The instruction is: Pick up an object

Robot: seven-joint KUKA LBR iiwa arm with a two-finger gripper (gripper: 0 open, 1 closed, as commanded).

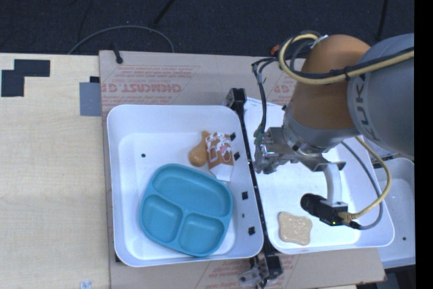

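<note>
The left bin [128,145] contains two candidate objects. A blue divided plate [184,209], with one long compartment and two smaller ones, lies flat and face up across the lower centre of that bin, rotated slightly against the bin walls. Just above it, near the bin's right wall, lies a small brown-and-white toy figure [213,149] with an orange rounded part on its left side; it rests at or just beside the plate's upper edge. In the right bin [385,233], a flat, pale tan, irregularly shaped piece [295,228] lies on the floor near the lower left corner.
</note>
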